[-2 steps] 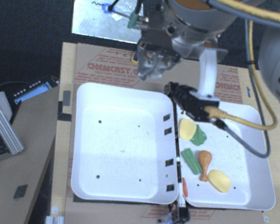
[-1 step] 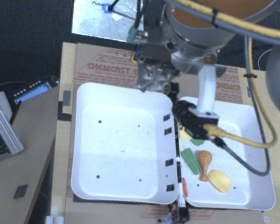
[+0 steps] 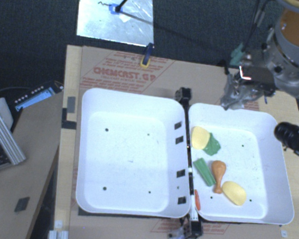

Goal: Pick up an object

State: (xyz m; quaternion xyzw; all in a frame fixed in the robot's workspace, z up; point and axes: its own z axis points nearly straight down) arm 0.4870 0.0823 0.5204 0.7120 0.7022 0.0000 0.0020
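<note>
The gripper (image 3: 232,101) is seen in the upper right of the frame, hung from the grey arm (image 3: 293,44) over the far rim of the right bin (image 3: 258,149), near that bin's upper left corner. Whether it is open or closed cannot be told from this angle, and nothing is seen held in it. All the loose things are gathered in the left half of the right bin, lower in the frame than the gripper and apart from it. A pale yellow piece (image 3: 199,137) is laid close to the seam between the bins, with a green leafy piece (image 3: 213,146) touching its right side. Below these a green block (image 3: 204,171) is set at a slant, and an orange-brown drumstick (image 3: 218,175) is placed just beside it on the right. A second yellow piece (image 3: 234,193) is found at the drumstick's lower end, to the right. A small red piece (image 3: 197,200) is lodged against the seam near the lower edge. The left bin (image 3: 129,156) is placed alongside in the middle of the frame. Both bins are borne on a cardboard sheet (image 3: 128,72) printed with red lettering, and a shiny metal plate (image 3: 115,12) is seen at the upper left.
</note>
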